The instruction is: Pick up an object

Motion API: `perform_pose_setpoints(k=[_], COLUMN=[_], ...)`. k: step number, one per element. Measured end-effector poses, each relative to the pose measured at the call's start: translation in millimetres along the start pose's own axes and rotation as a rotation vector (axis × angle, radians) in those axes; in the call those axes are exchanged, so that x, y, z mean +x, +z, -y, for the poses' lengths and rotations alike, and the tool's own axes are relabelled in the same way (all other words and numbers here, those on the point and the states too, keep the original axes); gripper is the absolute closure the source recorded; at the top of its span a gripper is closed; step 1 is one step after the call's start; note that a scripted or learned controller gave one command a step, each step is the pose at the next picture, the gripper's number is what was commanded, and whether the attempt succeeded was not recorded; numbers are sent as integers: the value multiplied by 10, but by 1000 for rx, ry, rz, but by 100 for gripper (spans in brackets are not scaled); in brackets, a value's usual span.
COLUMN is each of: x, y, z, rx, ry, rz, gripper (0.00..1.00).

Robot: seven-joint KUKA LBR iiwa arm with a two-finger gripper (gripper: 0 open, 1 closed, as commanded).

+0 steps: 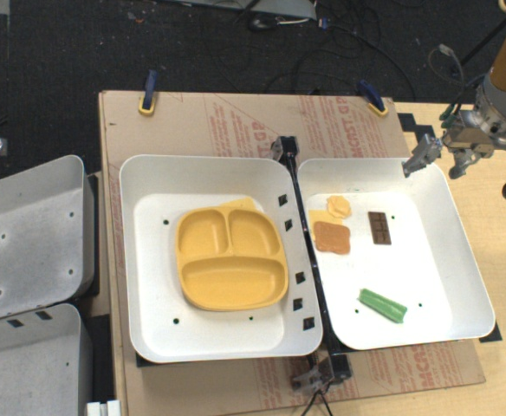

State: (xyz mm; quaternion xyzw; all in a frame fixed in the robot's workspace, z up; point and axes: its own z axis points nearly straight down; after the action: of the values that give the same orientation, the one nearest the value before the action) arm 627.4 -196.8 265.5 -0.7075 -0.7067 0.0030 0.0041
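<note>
Four small objects lie in the right bin (461, 258). A green block (382, 305) rests near its front. A brown slab (379, 227) sits toward the middle back. An orange-brown square piece (332, 237) lies at the left, touching a pale yellow round piece (338, 205) just behind it. My gripper (440, 156) hangs above the bin's far right corner, open, with nothing between its two spread fingers. It is well clear of all the objects.
The left bin (145, 232) holds a yellow divided tray (232, 258). A black divider (302, 250) runs between the bins. Grey metal lids (28, 232) lie off the bench at the left. Clamps (148, 92) grip the board's far edge.
</note>
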Motion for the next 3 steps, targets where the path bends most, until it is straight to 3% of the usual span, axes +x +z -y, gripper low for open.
perform_pose_setpoints(k=[1,3], x=[5,114], y=[-62,1179], z=[-21,18], rx=[-10,-4], ry=[-2,-3], rz=[2,0], gripper=[0,0])
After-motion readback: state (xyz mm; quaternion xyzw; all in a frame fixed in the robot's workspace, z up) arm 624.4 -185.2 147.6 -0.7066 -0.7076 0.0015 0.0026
